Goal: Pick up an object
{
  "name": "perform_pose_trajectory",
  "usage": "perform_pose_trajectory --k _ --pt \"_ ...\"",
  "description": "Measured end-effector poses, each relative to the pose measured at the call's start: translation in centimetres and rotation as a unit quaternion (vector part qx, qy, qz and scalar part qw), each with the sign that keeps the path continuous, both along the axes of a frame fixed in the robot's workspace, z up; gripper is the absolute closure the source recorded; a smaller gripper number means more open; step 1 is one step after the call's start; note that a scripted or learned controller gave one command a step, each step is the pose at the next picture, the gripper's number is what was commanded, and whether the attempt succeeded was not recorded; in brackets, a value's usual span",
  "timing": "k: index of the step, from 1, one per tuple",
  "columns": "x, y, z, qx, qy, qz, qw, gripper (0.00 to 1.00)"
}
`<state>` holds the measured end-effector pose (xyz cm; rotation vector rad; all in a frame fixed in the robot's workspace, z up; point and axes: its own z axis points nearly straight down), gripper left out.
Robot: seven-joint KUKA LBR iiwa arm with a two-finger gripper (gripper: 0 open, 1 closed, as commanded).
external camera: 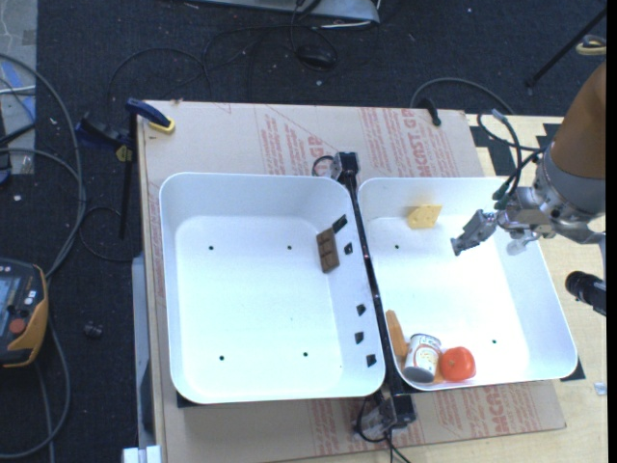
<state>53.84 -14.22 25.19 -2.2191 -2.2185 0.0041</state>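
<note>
Nearest you, in the front corner of the right bin (540, 302), three things crowd together: a small can (421, 356) lying tilted with its label up, a red tomato-like ball (457, 363) touching the can on its right, and an orange carrot-shaped stick (395, 332) along the bin's left wall, its lower end just beside the can. You have these well apart from the gripper (476, 231), which hangs over the far half of the same bin, reaching in from the right on the grey arm (569, 201) with its orange band.

The closest candidate to the gripper is the yellow wedge (424, 216), perhaps a piece of cheese, though the view is too coarse to be sure. It rests on the bin floor near the far wall, to the left of the gripper and a little farther back, near but not touching it. Nothing sits between the fingers that you can see. One dark finger points down and left toward the bin floor; whether the pair stands wide or narrow you cannot tell from this angle.

In the left bin (193, 258) a brown bar (329, 251) lies against the right wall, upright along the slope. Both bins rest on a cardboard sheet (251, 133) covering the bench.
</note>
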Motion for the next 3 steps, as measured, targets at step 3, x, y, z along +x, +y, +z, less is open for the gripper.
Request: perform_pose_trajectory --k 3 --pt "-0.4 0.4 -8.9 0.0001 0.000 0.000 1.0000 0.00"
